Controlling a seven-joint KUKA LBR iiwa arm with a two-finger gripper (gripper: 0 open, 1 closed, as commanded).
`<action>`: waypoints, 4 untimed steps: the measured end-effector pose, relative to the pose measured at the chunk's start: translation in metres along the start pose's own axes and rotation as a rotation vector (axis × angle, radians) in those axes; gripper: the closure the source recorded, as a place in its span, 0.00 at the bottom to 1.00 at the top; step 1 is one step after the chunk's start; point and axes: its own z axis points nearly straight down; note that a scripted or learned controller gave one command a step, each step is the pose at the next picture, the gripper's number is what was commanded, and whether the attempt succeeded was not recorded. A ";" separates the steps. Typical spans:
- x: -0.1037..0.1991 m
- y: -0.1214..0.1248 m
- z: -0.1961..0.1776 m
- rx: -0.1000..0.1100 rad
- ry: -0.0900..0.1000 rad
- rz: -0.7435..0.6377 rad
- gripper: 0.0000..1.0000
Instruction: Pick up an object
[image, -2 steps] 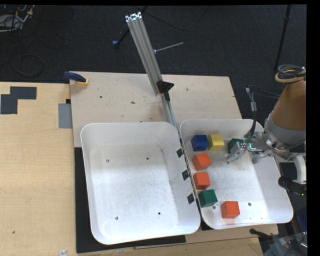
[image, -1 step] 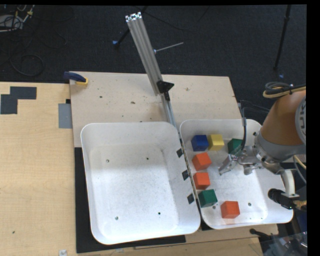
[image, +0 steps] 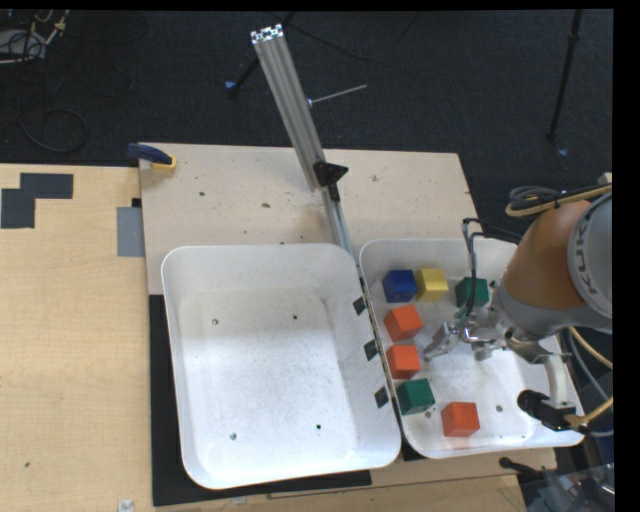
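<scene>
Gripper (image: 447, 340), at centre-right of the frame, state indeterminate, hangs beside two crowded orange cubes (image: 404, 323); risk: it nudges both and lifts neither.

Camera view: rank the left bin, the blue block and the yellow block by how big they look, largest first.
1. Left bin, far the largest.
2. Blue block.
3. Yellow block.
The two blocks look nearly alike; blue appears only slightly bigger, so that order is unsure.
</scene>
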 end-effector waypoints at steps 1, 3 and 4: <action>-0.001 0.000 -0.011 0.001 0.002 0.007 1.00; -0.018 0.006 -0.123 -0.004 -0.003 -0.003 1.00; -0.019 0.006 -0.150 -0.002 -0.002 -0.003 1.00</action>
